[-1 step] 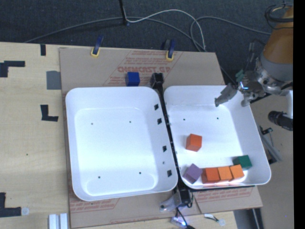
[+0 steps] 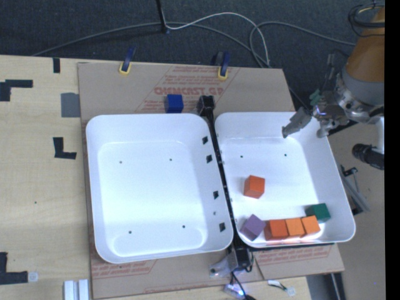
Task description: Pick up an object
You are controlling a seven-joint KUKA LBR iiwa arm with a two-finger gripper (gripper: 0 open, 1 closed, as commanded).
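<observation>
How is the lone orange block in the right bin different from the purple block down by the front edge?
The orange block sits alone near the middle of the right bin, apart from everything; the purple block sits at the front edge, beside a row of orange blocks. The orange block is bright orange, the purple block a dull violet. The purple block looks turned at more of an angle. Both are small cubes of similar size, lying in the same bin.
</observation>
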